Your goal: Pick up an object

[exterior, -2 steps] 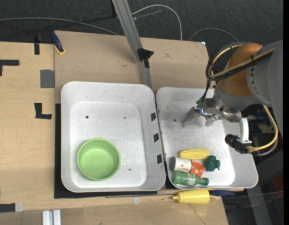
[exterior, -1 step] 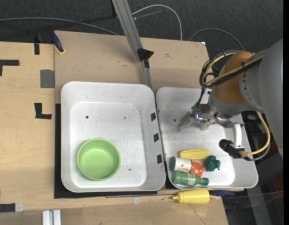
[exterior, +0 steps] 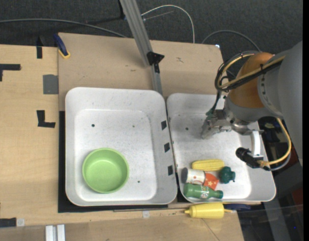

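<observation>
My gripper point(exterior: 210, 129) hangs low over the upper middle of the right bin point(exterior: 184, 109), above bare white floor, with nothing seen in it. The objects lie in a cluster at that bin's front: a yellow corn cob point(exterior: 208, 164), a white and red can point(exterior: 193, 175), an orange piece point(exterior: 211, 180), a teal object point(exterior: 226, 174) and a green bottle point(exterior: 202, 192) lying on its side. The cluster sits well below and slightly right of the gripper. A green bowl point(exterior: 105, 170) rests in the front left of the left bin point(exterior: 74, 104).
A yellow bottle point(exterior: 206, 211) lies outside the right bin on the bench's front edge. A slanted metal pole point(exterior: 139, 29) reaches down to the divide between the bins. Cables loop behind the arm at the right.
</observation>
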Action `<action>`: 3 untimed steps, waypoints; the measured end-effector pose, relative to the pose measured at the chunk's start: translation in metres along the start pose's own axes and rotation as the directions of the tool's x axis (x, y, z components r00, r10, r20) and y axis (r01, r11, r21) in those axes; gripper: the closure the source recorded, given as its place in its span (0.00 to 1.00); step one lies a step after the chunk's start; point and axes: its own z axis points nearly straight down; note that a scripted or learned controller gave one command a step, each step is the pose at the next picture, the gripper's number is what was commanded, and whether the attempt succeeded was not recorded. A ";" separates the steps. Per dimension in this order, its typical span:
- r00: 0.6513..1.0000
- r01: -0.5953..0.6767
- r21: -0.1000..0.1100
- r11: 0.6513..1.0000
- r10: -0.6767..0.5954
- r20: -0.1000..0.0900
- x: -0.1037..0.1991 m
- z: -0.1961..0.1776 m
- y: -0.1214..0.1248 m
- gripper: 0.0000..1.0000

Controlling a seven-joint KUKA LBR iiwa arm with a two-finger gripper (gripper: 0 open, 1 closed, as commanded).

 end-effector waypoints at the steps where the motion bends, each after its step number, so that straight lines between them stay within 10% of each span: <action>1: 1.000 -0.001 -0.003 1.000 0.001 0.000 0.004 -0.044 -0.004 1.00; 3: 1.000 -0.002 -0.005 1.000 0.002 0.001 -0.010 -0.153 -0.016 1.00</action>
